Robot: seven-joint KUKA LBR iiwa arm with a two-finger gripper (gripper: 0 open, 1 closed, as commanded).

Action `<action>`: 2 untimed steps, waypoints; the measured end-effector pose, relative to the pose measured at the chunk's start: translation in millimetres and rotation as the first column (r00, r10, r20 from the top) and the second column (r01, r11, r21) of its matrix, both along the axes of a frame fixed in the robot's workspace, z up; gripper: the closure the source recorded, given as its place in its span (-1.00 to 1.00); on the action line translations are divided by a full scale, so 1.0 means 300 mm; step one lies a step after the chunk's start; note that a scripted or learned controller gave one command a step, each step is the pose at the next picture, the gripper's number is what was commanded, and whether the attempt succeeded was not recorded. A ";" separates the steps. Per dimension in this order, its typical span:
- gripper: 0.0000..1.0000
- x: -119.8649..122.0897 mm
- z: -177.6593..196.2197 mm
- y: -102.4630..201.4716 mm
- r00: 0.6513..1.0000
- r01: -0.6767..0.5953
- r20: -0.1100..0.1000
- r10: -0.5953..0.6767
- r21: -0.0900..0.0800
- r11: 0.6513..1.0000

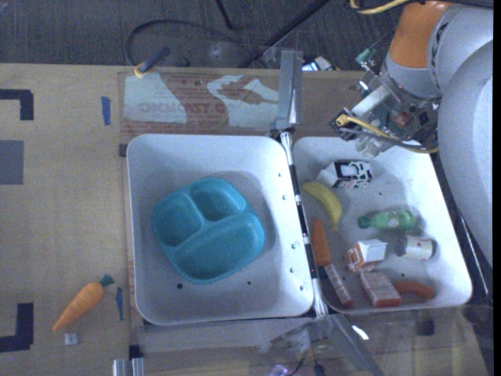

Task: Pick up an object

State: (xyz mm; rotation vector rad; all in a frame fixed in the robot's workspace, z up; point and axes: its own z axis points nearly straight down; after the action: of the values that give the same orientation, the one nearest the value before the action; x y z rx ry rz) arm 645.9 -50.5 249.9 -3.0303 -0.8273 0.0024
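The right bin [438,202] holds several small items: a black-and-white carton [351,174], a yellow banana [326,202], a green bottle [387,220], an orange carrot stick [320,242], a small white and orange carton [368,253], a white can [417,247], two red-brown boxes [379,287] and a sausage [412,290]. My gripper [362,137] hangs over the bin's far edge, just above the black-and-white carton, with nothing visibly between its fingers.
The left bin [156,163] holds a blue divided plate [207,229]. A toy carrot [78,305] lies on the bench at the lower left, outside the bins. Cardboard and cables lie behind the bins. The arm's bulk covers the right side.
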 end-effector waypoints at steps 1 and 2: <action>1.00 0.002 0.033 0.008 1.000 -0.006 -0.002 0.006 0.000 1.000; 1.00 -0.110 -0.278 -0.244 0.998 -0.068 -0.002 0.068 0.001 0.998</action>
State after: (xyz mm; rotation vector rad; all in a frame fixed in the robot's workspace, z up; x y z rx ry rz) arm 612.9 -123.6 166.5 -2.9994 -0.9290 0.0048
